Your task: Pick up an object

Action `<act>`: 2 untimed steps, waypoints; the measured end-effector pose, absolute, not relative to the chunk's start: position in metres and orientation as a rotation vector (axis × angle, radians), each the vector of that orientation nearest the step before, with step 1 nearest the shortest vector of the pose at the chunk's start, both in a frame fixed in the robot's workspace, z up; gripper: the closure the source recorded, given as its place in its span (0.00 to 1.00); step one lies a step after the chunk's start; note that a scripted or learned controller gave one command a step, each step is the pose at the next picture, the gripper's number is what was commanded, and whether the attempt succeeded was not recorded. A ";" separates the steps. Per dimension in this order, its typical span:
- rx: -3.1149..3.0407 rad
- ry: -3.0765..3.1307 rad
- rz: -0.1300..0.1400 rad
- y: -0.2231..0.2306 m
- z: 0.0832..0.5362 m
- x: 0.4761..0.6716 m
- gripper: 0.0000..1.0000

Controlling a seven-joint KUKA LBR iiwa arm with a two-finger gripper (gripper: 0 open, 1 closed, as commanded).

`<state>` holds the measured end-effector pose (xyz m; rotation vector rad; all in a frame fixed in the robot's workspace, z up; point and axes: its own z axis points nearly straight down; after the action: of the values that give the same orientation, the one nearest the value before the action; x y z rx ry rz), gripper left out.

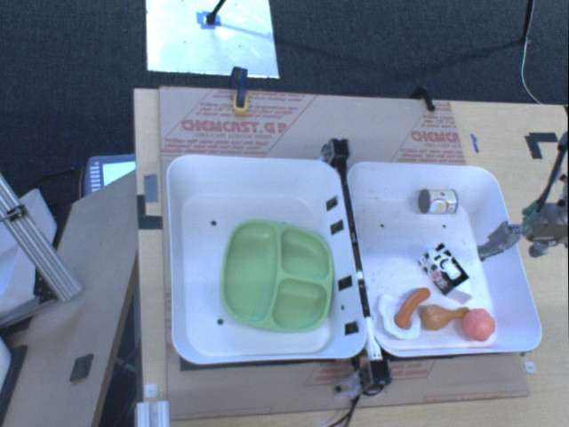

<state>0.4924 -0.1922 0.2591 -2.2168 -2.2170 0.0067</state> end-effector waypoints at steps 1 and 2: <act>-2.219 -2.226 -0.001 -0.192 0.264 0.495 0.00; -2.217 -2.221 0.002 -0.187 0.202 0.496 0.00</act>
<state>0.4962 -0.1869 0.2019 -2.2169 -2.2207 0.0025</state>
